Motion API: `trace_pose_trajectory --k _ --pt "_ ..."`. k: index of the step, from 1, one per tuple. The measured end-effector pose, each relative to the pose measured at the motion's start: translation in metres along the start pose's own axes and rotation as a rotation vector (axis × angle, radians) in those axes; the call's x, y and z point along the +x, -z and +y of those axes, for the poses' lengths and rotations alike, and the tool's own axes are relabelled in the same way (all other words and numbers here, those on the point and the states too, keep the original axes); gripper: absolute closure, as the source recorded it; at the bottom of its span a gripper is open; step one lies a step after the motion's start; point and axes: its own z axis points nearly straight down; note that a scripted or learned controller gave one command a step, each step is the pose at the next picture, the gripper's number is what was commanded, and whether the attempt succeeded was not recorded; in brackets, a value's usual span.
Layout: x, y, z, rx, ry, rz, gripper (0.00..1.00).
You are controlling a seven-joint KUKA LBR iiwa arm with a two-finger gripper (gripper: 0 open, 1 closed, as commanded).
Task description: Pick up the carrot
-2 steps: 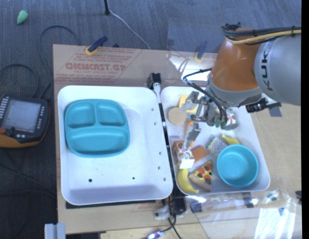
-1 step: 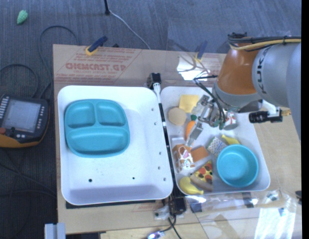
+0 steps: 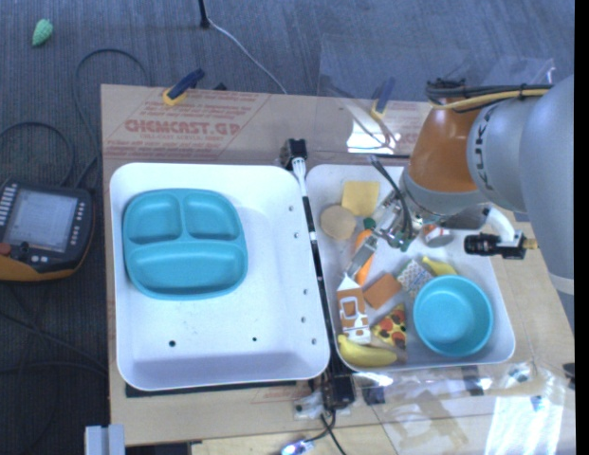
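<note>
The carrot (image 3: 361,245) is a small orange piece lying in the right bin (image 3: 503,282), near its left-centre and just below a tan round disc (image 3: 337,222). My gripper (image 3: 370,251) reaches in from the right and points down-left, with its tip right over the carrot and hiding part of it. The carrot still seems to rest among the other items on the bin floor. The grey arm with its orange band (image 3: 446,154) covers the bin's upper right.
The right bin also holds a yellow cheese block (image 3: 360,197), an orange-brown wedge (image 3: 381,290), a blue bowl (image 3: 452,316), a banana (image 3: 367,353), a pizza slice (image 3: 393,329) and a small box (image 3: 350,310). In the left bin (image 3: 275,330) lies a blue divided plate (image 3: 185,242).
</note>
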Motion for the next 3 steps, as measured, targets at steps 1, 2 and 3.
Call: trace_pose_trajectory --k 1,2,3 --pt "-0.004 0.014 0.001 -0.001 0.002 -0.013 1.00" --pt "0.059 0.098 0.081 -0.001 0.195 0.007 1.00" --pt "0.131 0.095 0.052 0.008 -0.126 0.014 1.00"
